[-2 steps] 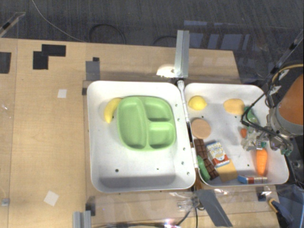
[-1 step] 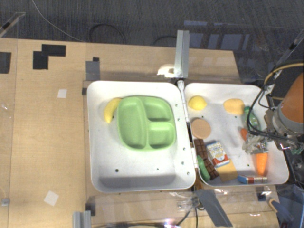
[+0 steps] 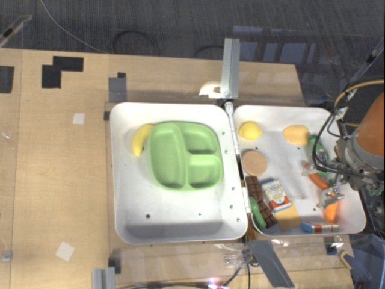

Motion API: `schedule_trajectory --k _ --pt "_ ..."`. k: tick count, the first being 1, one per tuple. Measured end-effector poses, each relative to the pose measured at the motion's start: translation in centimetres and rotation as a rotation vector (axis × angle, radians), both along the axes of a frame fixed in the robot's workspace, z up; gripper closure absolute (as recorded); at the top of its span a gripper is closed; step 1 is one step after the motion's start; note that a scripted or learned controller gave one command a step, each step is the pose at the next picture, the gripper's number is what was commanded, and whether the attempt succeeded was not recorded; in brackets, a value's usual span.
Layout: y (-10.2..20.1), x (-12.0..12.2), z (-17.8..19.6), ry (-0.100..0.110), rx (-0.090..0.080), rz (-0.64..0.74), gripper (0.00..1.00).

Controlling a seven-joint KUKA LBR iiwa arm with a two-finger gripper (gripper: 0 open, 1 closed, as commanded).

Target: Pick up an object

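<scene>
The gripper [image 3: 334, 191], its opening impossible to tell, was seen over the right bin [image 3: 271, 118]; orange pieces [image 3: 331, 212] beneath possibly suited a centred descent.

Pretty even, bright overhead light here, so both white bins [image 3: 174, 221] look a bit washed out. There's soft grey shade along the left bin's near wall and a faint one under the green tray [image 3: 183, 155]. The arm [image 3: 368, 143] at the right edge is blurry.
</scene>
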State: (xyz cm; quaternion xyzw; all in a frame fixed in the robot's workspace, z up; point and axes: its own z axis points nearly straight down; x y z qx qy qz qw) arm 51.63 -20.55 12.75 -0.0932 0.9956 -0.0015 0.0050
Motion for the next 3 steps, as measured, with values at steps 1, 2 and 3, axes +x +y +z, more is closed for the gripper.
schedule_trajectory --k 1,2,3 --pt "-0.06 -1.26 -3.71 -0.007 -0.002 -0.034 0.0" --pt "-0.05 -1.3 -3.69 -0.01 -0.004 -0.02 0.0" --pt "-0.05 -1.42 -3.69 -0.011 -0.006 0.057 0.0"
